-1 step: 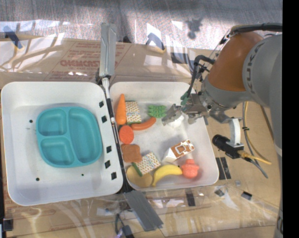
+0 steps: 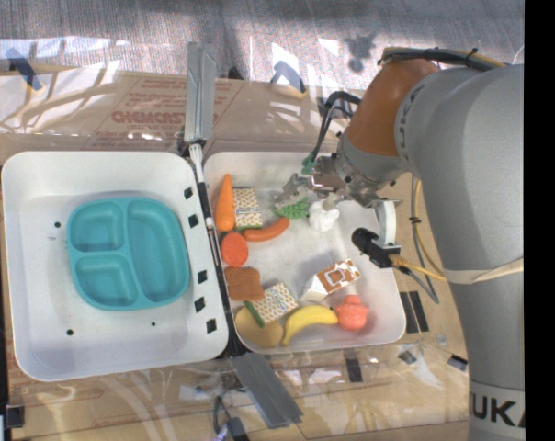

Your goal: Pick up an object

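Hovering jaws point(image 2: 300, 191), grip unclear, over green leafy piece point(image 2: 294, 209), smooth curved banana point(image 2: 311, 319), glossy divided teal tray point(image 2: 128, 251)

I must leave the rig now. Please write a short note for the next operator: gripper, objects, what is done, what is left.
Gripper: low over the far end of the right bin, next to a green toy and a white piece; nothing visibly held.
Objects: carrot, sausage, banana and others lie in the right bin. Teal tray sits in the left bin.
Done: nothing lifted.
Left: grasp and lift one object.
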`<state>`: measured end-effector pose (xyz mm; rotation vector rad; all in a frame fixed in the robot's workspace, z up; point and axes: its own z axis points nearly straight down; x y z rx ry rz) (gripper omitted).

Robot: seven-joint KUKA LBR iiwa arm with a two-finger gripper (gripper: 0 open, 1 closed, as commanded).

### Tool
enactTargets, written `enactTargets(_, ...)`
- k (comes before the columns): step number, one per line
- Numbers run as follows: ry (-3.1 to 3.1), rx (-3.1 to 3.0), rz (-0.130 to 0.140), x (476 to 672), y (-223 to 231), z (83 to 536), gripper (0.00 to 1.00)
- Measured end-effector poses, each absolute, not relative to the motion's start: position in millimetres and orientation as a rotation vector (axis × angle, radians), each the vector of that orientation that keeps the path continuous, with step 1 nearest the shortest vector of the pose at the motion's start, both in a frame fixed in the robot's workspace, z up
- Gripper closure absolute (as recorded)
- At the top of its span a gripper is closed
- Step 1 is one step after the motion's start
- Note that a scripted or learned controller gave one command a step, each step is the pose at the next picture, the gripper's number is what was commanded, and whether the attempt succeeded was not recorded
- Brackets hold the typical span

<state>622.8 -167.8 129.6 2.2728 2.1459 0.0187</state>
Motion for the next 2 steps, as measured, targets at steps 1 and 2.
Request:
enactTargets(1, 2.429, 1.971, 0.009, 620.2, -120, 99, 0.0)
enactTargets(2, 2.426, 1.997, -0.002, 579.3, -150, 167, 0.0)
